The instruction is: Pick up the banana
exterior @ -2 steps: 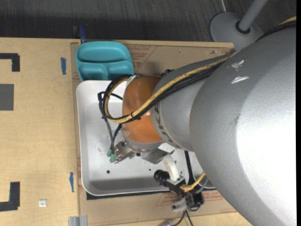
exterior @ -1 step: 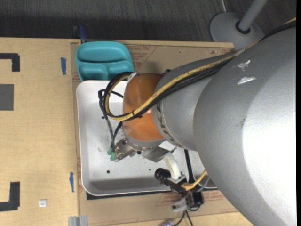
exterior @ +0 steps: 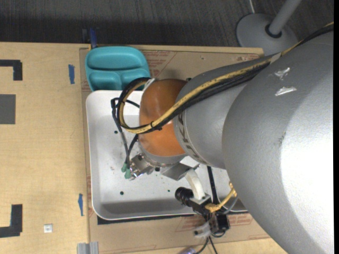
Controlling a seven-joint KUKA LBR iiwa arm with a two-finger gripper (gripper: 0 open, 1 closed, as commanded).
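arm [exterior: 254, 142] covers white bin [exterior: 100, 157] | teal tray [exterior: 116, 67] behind | gripper state: cannot tell

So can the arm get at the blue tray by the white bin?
Likely yes: the blue tray lies uncovered at the bin's edge, with the gripper close by over the bin.

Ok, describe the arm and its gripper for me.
A thick, smooth grey arm with a glossy orange band above the wrist. Black and yellow cables run along it and loop off the band. The small metallic gripper carries green-tipped parts.
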